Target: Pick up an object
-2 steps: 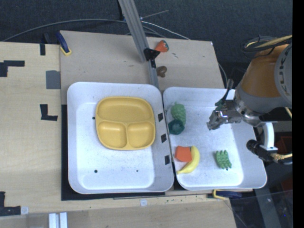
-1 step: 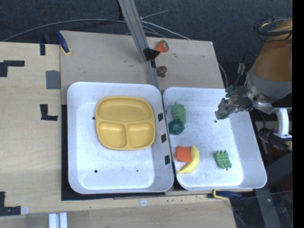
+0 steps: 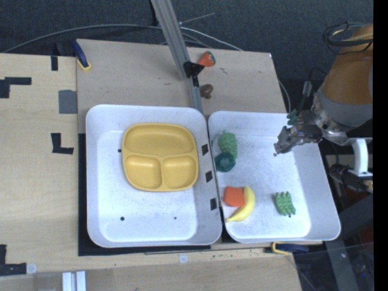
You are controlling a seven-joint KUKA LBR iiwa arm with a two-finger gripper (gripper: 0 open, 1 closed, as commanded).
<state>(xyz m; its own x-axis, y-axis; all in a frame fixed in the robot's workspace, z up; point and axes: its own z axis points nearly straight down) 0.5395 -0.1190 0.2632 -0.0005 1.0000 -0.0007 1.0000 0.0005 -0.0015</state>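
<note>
The right bin [image 3: 303, 162] holds a green bumpy toy [image 3: 228, 143] and a dark teal round piece [image 3: 225, 162] near its left wall. An orange block [image 3: 233, 196] and a yellow banana [image 3: 245, 206] lie at its front left. A small green spiky toy [image 3: 284, 203] sits at the front right. My gripper [image 3: 282, 145] hangs over the right part of this bin, well apart from every object, with nothing seen between its fingers.
The left bin [image 3: 103, 180] bears a yellow divided plate [image 3: 160, 156]. A grey pole [image 3: 176, 35] slants up from the divider between the bins. A small orange piece [image 3: 207, 58] and a brown one [image 3: 207, 91] lie on the bench behind the bins.
</note>
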